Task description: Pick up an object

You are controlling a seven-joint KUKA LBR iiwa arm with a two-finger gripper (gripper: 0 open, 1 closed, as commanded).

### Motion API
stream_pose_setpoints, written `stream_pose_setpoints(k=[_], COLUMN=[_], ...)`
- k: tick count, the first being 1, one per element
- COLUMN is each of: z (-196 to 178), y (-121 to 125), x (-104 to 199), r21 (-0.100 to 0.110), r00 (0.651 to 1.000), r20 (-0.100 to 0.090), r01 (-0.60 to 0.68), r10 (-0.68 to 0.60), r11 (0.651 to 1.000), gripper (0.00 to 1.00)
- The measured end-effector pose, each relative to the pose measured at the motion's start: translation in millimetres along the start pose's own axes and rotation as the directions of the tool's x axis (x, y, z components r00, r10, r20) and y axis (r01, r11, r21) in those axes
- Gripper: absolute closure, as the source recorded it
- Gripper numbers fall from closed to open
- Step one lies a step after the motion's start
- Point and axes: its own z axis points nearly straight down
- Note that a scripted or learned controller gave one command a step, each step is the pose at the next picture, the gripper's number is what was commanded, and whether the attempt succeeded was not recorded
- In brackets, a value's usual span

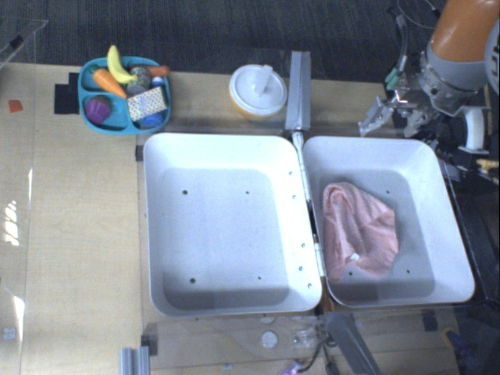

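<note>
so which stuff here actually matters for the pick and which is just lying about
For the job:
pink cloth, crumpled in the right bin
gripper, above that bin's far edge

Lying about:
left bin
blue tray of toy food
white lidded container

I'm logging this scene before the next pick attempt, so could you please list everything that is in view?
bins: two, white, side by side on the bench
cloth: one, pink, crumpled in the right bin
tray: one, blue, far left, holding toy food
banana: one, yellow, in the tray
carrot: one, orange, in the tray
lidded container: one, white, behind the left bin
arm: one, grey and orange, far right
gripper: one, above the right bin's far edge
</note>
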Motion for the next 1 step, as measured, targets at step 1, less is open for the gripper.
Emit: stream_pose_setpoints(k=[1], z=[129.9], y=[-48.3], x=[5.9], r21=[0.002], r00=[0.999], r20=[0.0], r01=[0.053], r10=[-0.053], r11=[0.999], gripper=[0.0])
